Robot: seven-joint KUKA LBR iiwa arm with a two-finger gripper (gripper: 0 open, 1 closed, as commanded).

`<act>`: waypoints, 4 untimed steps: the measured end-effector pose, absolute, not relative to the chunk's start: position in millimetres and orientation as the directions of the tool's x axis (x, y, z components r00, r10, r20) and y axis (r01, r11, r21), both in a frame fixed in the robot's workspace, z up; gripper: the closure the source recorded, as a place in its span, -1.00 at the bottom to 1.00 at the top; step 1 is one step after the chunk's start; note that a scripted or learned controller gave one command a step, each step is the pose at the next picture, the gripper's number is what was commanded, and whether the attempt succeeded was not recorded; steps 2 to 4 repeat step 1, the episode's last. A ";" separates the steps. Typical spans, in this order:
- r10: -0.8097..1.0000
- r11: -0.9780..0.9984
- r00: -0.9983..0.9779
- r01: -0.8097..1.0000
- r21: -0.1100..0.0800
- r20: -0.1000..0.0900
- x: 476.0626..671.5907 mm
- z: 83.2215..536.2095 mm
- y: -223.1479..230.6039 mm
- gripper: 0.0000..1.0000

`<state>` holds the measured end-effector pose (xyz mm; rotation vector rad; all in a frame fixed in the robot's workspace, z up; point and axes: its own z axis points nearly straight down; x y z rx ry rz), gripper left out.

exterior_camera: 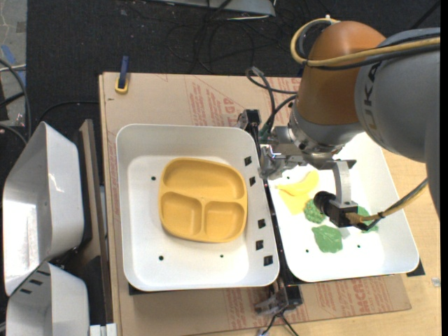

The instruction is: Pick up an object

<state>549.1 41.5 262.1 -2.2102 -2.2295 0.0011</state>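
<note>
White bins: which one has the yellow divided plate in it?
The bin on the view's left: the yellow plate lies in its middle. The other bin, under the arm, holds a green scrap and a yellow scrap.

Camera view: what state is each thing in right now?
Yellow divided plate: right side up, flat in the left bin.
Yellow piece: lying in the right bin, partly under the arm.
Green pieces: lying loose in the right bin, beside the yellow piece.
Arm: reaching over the right bin.
</note>
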 end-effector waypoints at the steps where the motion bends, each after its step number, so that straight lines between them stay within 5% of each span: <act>1: 1.000 0.009 -0.009 1.000 -0.001 0.001 560.1 242.5 98.9 1.00; 4: 1.000 0.009 -0.009 1.000 -0.001 0.001 560.1 242.5 98.9 1.00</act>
